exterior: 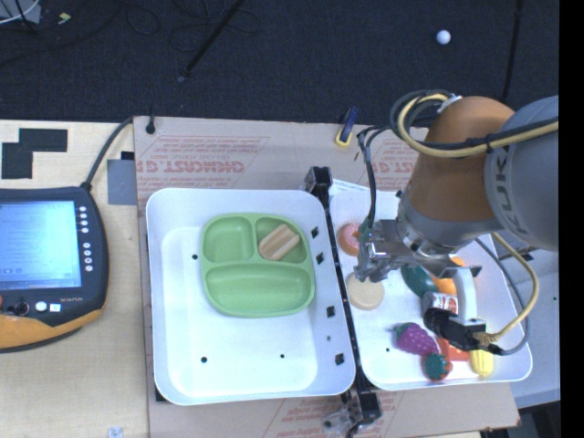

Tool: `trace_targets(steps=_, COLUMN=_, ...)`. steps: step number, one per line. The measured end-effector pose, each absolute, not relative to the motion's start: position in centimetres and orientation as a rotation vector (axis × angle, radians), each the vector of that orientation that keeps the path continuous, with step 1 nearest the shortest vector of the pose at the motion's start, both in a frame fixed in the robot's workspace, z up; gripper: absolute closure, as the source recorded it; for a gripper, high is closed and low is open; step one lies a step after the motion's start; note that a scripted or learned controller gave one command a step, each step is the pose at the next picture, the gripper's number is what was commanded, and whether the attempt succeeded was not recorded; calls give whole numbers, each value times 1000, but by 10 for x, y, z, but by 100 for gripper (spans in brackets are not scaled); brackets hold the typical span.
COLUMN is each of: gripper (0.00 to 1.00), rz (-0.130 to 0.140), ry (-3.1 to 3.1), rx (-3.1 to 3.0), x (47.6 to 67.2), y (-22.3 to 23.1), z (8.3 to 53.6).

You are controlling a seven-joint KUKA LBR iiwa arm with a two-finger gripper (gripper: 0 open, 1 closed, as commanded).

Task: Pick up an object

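The claw (372,265) hangs low in the right bin (511,372), near its left wall, w/ a flat tan disc (367,294) just below it. Cannot tell if the claw is apart or together. Purple grapes (415,338), round and bumpy, lie near the bin's front. In the left bin (237,372), a green tray (255,286) w/ a tan block (279,241).
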State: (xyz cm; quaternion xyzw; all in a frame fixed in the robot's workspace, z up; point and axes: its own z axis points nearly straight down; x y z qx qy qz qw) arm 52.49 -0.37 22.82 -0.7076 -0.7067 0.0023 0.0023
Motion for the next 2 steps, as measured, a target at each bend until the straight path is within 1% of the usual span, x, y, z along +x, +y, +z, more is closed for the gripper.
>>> trace_targets(steps=1, gripper=100, rz=5, ry=-2221, rx=-2218, x=533, y=13, z=221)
trace_targets(steps=2, gripper=100, rz=3, ry=-2219, rx=-2221, x=537, y=9, z=235)
